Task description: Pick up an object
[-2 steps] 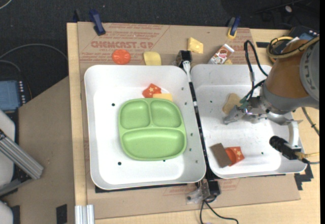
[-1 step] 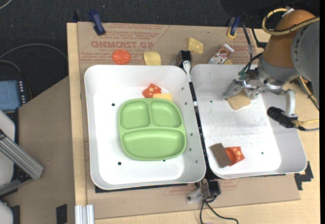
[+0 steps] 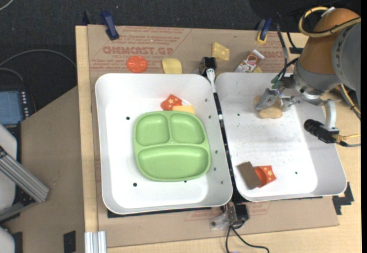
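Arm [image 3: 330, 45] reaches in from the right over the right bin [image 3: 287, 148]. Pincer [image 3: 274, 100] is low in the bin's upper part, directly over a tan, bread-like piece [image 3: 269, 112] and touching or nearly touching it. Cannot tell whether the pincer is apart or together, nor whether the piece sits between its tips.

Near the front of the right bin: a brown block [image 3: 248, 174] and a red piece [image 3: 265, 174], touching.

Left bin [image 3: 114, 131]: green divided plate [image 3: 171, 146] in the middle; at its upper rim a red piece [image 3: 171, 102] and a pale yellow piece [image 3: 183, 109], side by side.

On the table [image 3: 92, 62] behind the bins: orange disc [image 3: 136, 63], yellow lump [image 3: 171, 66], yellow wedge [image 3: 220, 50], small carton [image 3: 248, 62]. Blue clamps [image 3: 109, 24] at the rear edge.
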You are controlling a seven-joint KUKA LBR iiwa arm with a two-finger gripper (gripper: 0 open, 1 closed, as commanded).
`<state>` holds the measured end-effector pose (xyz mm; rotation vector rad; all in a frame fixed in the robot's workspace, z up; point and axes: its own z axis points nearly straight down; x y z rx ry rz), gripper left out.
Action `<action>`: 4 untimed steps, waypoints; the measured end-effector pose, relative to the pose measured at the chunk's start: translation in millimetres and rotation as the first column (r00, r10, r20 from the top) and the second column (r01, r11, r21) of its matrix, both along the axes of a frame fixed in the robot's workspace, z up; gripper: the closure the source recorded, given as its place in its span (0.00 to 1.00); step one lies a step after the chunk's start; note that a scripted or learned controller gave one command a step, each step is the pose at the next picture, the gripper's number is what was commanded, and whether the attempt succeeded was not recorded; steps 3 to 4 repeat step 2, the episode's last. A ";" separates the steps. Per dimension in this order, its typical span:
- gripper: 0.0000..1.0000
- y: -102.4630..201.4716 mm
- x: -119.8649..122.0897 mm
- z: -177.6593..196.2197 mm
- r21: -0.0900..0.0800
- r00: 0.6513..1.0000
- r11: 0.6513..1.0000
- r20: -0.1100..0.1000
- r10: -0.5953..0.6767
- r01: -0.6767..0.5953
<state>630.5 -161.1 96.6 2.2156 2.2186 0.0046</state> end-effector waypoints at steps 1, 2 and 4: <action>1.00 48.4 -50.1 87.5 0.005 1.000 1.000 -0.006 0.002 -0.002; 1.00 115.0 -63.9 105.9 0.006 1.000 1.000 -0.009 0.005 -0.005; 1.00 115.0 -63.9 105.9 0.006 1.000 1.000 -0.009 0.005 -0.005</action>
